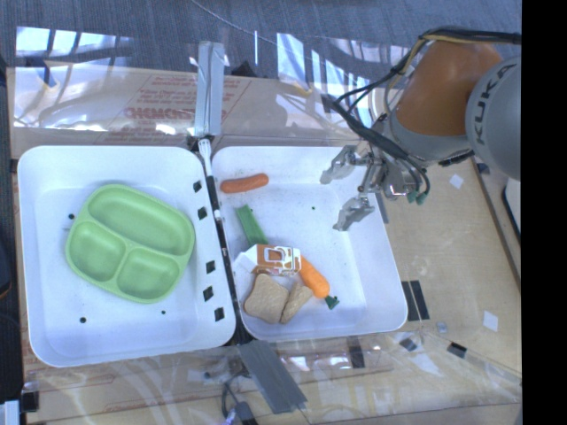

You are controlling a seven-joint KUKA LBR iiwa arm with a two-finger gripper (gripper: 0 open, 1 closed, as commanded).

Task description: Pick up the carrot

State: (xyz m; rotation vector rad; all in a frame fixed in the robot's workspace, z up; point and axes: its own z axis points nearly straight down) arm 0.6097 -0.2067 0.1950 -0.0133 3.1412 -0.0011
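Still at the reaching step: open, empty gripper (346, 189) upper right, needing a move down-left to the carrot (314, 281) (by the bread (263, 298)).

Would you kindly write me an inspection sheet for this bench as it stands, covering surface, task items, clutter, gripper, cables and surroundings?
Surface: two shallow white bins side by side; right bin holds the food items, left bin holds a green divided plate.
Job's things: carrot lies near the right bin's front, leafy end toward the right, next to the bread.
Clutter: sausage, green vegetable, small orange-and-white carton, two bread slices.
Gripper: gripper open, over the right bin's far right part, holding nothing, well apart from the carrot.
Cables: black cables loop beside the arm's wrist.
Surroundings: clear plastic sheeting behind the bins, dark floor beyond.
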